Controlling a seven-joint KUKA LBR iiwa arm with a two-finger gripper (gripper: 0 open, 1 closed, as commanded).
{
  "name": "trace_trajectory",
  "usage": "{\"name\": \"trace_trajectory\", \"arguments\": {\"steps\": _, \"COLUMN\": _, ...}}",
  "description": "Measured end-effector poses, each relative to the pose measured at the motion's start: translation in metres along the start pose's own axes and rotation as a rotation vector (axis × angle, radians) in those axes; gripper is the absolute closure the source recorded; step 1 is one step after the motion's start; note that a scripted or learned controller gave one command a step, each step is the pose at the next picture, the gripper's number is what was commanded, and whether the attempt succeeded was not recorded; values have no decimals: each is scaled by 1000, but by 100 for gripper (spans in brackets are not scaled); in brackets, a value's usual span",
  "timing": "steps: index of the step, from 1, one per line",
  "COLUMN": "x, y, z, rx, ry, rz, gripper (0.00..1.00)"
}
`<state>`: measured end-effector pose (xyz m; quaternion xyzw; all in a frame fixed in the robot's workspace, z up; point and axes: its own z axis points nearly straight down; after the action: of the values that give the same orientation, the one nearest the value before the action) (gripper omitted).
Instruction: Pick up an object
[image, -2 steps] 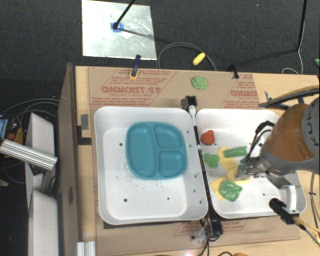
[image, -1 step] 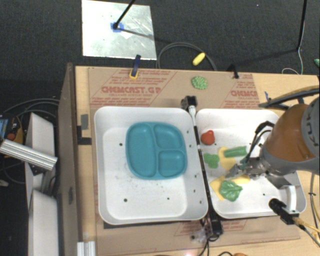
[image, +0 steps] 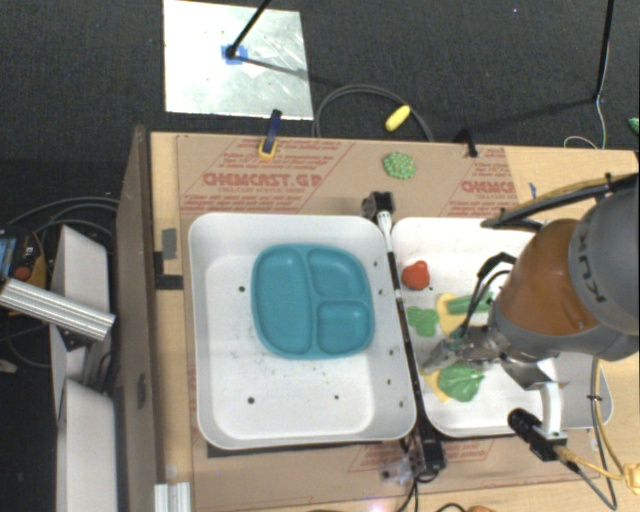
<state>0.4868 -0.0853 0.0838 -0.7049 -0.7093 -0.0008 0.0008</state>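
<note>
The right bin (image: 440, 235) holds several small toy items: a red piece (image: 415, 273) near its left wall, a green and yellow cluster (image: 440, 312) below it, and a green leafy piece (image: 460, 382) near the front. My gripper (image: 447, 352) is low in the right bin, just above the green leafy piece and below the yellow-green cluster. The grey fingers point left toward the bin's dividing wall. The arm's orange band and wrist cover the bin's right half.
The left bin (image: 215, 300) bears a teal divided plate (image: 312, 300). A green knobbly object (image: 399, 165) and a yellow item (image: 397, 118) lie on the cardboard behind the bins. Cables run along the right bin's back edge.
</note>
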Motion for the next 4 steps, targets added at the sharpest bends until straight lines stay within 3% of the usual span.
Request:
{"name": "trace_trajectory", "arguments": {"steps": 1, "x": -55, "y": 81, "z": -54, "rx": -12, "ry": -8, "rz": 2, "gripper": 0}}
{"name": "trace_trajectory", "arguments": {"steps": 2, "x": -41, "y": 60, "z": 2, "rx": 2, "ry": -1, "rz": 5, "gripper": 0}}
{"name": "trace_trajectory", "arguments": {"steps": 3, "x": -25, "y": -3, "z": 0, "rx": 4, "ry": 0, "rz": 6, "gripper": 0}}
{"name": "trace_trajectory", "arguments": {"steps": 4, "x": -6, "y": 0, "z": 0, "rx": 0, "ry": -1, "rz": 1, "gripper": 0}}
